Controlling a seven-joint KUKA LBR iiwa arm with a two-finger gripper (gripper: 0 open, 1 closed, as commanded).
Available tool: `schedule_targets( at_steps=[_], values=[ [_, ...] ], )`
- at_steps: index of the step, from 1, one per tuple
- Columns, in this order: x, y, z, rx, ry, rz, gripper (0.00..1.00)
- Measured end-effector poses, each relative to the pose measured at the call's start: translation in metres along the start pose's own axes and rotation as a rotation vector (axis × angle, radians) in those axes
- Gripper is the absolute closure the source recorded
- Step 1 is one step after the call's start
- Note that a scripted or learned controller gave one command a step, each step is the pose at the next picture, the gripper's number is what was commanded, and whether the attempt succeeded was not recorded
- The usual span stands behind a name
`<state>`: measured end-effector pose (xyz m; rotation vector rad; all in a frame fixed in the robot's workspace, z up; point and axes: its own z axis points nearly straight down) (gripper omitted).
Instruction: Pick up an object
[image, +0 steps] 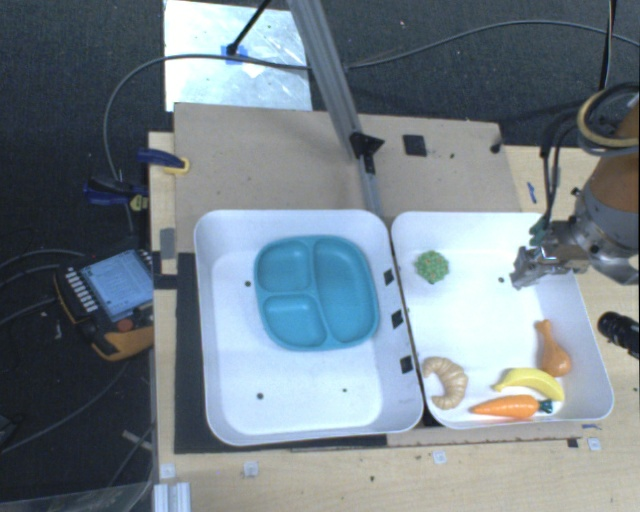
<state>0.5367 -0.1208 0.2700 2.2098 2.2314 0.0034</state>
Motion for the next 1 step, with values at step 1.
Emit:
schedule_targets(
  at_steps=[1],
  values=[
    [0.0497, -0.0043, -0.0035, 0.000, 0.001, -0.001, 1.00]
  ],
)
